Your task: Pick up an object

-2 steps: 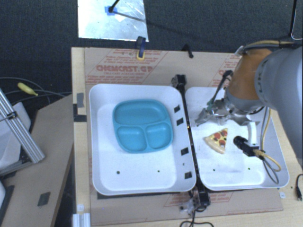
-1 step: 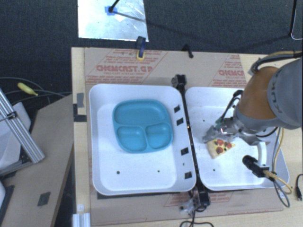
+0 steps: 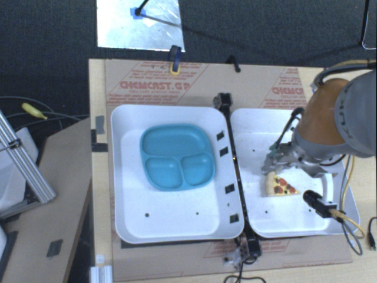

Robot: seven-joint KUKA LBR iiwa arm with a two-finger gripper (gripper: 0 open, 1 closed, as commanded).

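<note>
A toy pizza slice with red dots lies flat in the right bin, near its middle. My gripper hangs just above the slice's upper left corner, at the end of the grey arm that comes in from the right. Nothing is seen between its fingers. The wrist hides part of the bin floor to the right of the slice.
The left bin holds a blue divided plate with three compartments. A black clamp strip runs between the two bins. Bare bin floor lies left of and below the pizza slice.
</note>
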